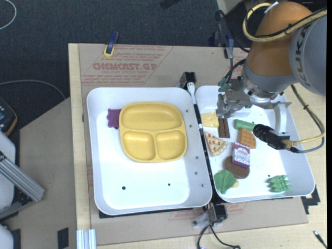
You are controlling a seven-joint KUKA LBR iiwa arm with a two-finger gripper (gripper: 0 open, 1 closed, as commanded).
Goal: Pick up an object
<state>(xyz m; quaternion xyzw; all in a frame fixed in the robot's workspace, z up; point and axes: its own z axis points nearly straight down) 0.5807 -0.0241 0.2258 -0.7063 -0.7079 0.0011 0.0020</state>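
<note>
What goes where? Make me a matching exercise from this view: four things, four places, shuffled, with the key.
Things:
1. yellow tray
2. purple item
3. pizza slice
4. green bumpy toy

Places:
A. right bin, near its front right corner
B. left bin, in its rear half
C. right bin, by the wall shared with the left bin
D. left bin, at the tray's left edge

Pairs: 1-B, 2-D, 3-C, 4-A

Small toy foods (pixel 239 150) lie scattered in the right bin (pixel 295 160).
</note>
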